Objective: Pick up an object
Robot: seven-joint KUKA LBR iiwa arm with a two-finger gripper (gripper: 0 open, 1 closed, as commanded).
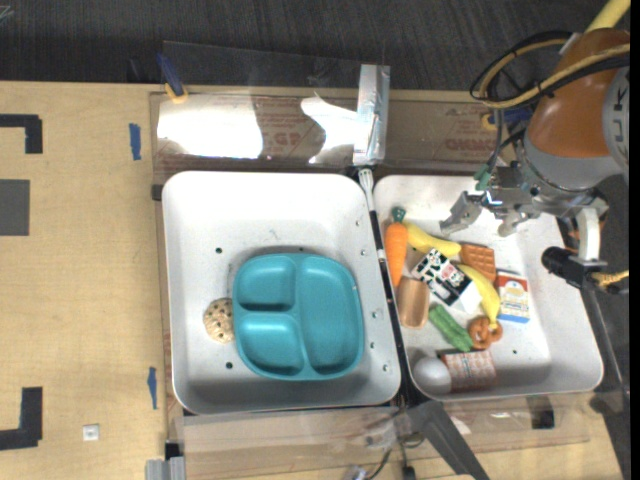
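My gripper (477,223) hangs open over the back of the right bin (570,358), with nothing between its fingers. Just below and in front of it lies a pile of toy food: an orange carrot (396,251), a yellow banana (487,290), a black-and-white box (443,273), an orange waffle piece (479,258) and a small white carton (512,298). Further forward are a brown roll (413,302), a green cucumber (452,326), a pretzel (484,333), a can (470,368) and a grey ball (432,371).
The left bin (200,218) holds a teal divided plate (297,313) with a cookie (218,320) at its left side. A ridge where the two bins meet (382,268) runs just left of the carrot. Cables and the orange wrist band (575,118) rise at the back right.
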